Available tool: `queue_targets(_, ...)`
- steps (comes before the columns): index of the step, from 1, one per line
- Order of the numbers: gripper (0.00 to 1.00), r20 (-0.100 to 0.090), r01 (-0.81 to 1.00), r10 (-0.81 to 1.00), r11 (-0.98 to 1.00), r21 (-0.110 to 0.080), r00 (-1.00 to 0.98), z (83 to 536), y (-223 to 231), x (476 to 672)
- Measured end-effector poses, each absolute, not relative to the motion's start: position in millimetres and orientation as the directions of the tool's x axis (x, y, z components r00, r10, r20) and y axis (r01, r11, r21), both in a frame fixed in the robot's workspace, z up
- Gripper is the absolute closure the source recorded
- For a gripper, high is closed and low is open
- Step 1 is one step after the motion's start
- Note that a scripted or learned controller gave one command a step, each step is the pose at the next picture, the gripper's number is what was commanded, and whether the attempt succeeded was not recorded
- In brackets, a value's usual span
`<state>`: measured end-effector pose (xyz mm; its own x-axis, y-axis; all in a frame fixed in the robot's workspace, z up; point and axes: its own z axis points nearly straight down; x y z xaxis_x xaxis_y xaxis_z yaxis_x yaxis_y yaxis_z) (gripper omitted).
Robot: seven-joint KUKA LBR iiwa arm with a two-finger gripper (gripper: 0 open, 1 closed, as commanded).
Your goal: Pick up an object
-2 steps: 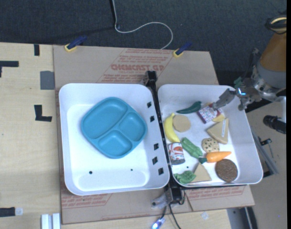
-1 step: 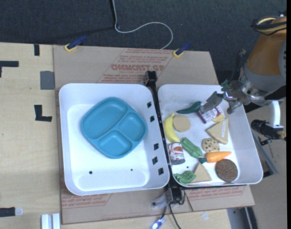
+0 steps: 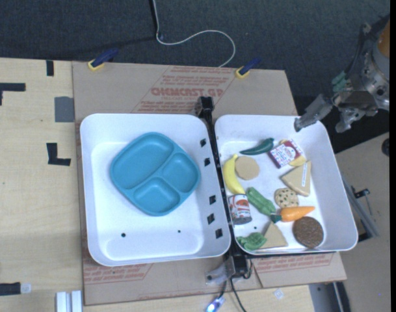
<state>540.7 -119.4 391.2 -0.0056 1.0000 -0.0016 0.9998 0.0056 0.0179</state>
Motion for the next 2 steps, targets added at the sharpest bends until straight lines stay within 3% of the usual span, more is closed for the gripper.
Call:
queue_targets(1,0.0,-0.004,1.0,1.0,0.002,0.02,-0.002,545.1,-115.9,506.4)
queue_targets(2,1.0,-0.002,1.0,1.0,0.001,0.001,-0.001,545.5,-115.4,507.8)
